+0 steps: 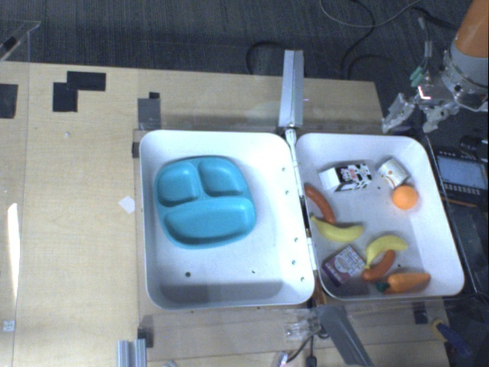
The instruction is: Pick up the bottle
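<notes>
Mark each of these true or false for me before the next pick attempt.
1. The blue divided tray lies in the left bin. True.
2. The tool is down inside the right bin. False: it is above the bin's far right corner, outside the rim.
3. The orange ball sits in the left bin. False: it is in the right bin.
4. Two bananas lie in the right bin. True.
5. The small white bottle lies beside the orange ball. True.

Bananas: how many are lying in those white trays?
2, both in the right tray: one banana near its left wall, the other banana further right, beside the carrot. None seems hidden.
</notes>
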You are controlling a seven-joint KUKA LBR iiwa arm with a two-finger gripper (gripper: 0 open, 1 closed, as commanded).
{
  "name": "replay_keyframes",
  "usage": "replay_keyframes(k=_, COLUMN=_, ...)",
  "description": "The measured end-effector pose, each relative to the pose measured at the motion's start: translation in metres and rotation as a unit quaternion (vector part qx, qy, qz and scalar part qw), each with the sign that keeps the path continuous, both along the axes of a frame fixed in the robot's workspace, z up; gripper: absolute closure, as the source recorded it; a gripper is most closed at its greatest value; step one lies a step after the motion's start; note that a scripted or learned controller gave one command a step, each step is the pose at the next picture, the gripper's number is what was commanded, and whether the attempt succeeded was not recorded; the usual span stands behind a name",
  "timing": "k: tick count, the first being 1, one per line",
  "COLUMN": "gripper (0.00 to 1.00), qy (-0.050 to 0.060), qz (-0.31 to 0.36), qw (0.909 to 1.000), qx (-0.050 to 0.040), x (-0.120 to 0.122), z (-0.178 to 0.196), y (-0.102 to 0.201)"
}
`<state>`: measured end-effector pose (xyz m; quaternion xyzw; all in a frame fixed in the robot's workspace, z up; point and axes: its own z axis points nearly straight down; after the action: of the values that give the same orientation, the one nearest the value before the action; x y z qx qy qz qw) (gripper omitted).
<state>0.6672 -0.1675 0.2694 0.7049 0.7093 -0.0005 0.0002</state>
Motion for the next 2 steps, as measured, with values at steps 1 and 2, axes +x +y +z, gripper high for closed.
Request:
replay_keyframes(k=1, gripper=0.00, qy=0.000, qz=-0.120, qw=0.9927, qx=-0.0002, x=-0.020, z=-0.008, y=0.022)
replay_keyframes(k=2, gripper=0.00, qy=0.001, qz=-0.262, qw=0.9650, qx=0.0002, x=-0.116, z=-0.097, y=-0.031)
